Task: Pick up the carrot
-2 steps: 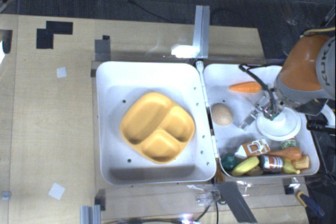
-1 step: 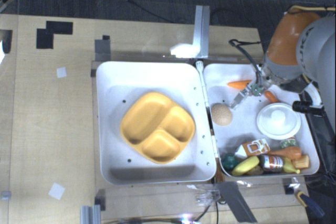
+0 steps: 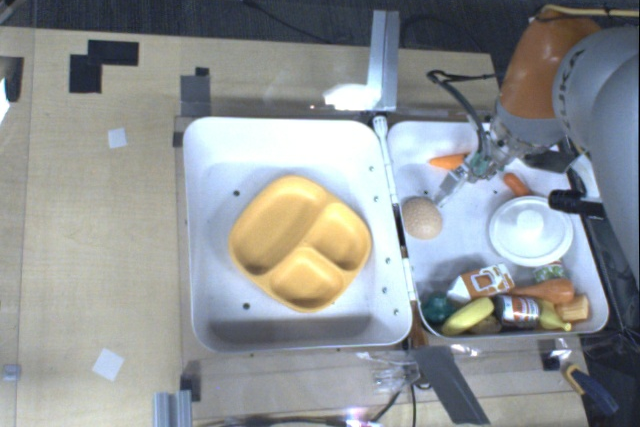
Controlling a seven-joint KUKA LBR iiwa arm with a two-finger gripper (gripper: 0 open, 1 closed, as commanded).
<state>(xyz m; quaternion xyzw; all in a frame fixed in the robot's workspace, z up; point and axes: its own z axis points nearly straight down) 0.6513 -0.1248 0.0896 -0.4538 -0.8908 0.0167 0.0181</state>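
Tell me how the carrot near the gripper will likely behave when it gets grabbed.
The carrot looks small, tapered and smooth, so it may squirt out of a pinch. It lies flat on the right bin's floor and would probably roll or pivot if nudged. It seems rigid, likely light. The gripper hangs beside it.

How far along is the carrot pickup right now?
Done: the arm has reached into the right bin, and the gripper is low, close beside the carrot near the bin's far wall. In hand: nothing that I can see; the carrot lies on the bin floor, not between the fingers. Left: close on the carrot and lift it clear of the bin.
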